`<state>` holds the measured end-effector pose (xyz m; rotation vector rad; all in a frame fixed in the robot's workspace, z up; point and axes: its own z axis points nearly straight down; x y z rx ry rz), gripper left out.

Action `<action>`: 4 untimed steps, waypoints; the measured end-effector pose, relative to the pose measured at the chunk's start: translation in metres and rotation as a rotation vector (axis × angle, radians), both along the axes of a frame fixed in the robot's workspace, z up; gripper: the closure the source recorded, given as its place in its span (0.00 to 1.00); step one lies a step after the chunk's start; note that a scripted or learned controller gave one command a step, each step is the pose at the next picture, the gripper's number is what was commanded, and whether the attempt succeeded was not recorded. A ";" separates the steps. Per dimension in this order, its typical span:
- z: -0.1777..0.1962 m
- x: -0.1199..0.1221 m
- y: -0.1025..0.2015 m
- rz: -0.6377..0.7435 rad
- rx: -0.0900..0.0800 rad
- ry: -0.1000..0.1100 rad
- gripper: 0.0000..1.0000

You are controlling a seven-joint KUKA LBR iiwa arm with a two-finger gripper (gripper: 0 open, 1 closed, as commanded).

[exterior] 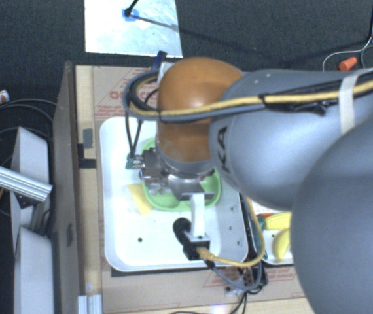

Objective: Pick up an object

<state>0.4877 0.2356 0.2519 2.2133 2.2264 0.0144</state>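
Note:
The arm's orange wrist band (pixel 190 106) and grey wrist hang over the middle of the left bin (pixel 118 241). Under the wrist lies a green object (pixel 209 191), mostly covered by the arm, with only its rim showing. A pale yellow piece (pixel 139 198) lies on the bin floor just left of the green object. The gripper itself is hidden beneath the wrist housing. In the right bin, yellow objects (pixel 279 231) peek out beside the arm.
The big grey arm link (pixel 304 169) covers most of the right bin. A black cable plug (pixel 188 237) and yellow cable hang over the left bin's front. A cardboard wall (pixel 65 175) borders the left bin. Metal brackets (pixel 16 182) stand off to the left.

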 end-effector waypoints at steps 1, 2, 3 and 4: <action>-0.005 -0.001 -0.001 -0.002 -0.004 0.007 0.00; 0.135 0.000 -0.008 0.000 0.003 -0.008 0.00; -0.010 -0.003 -0.012 -0.006 -0.010 0.019 0.00; 0.039 -0.001 0.000 0.000 -0.002 0.004 0.00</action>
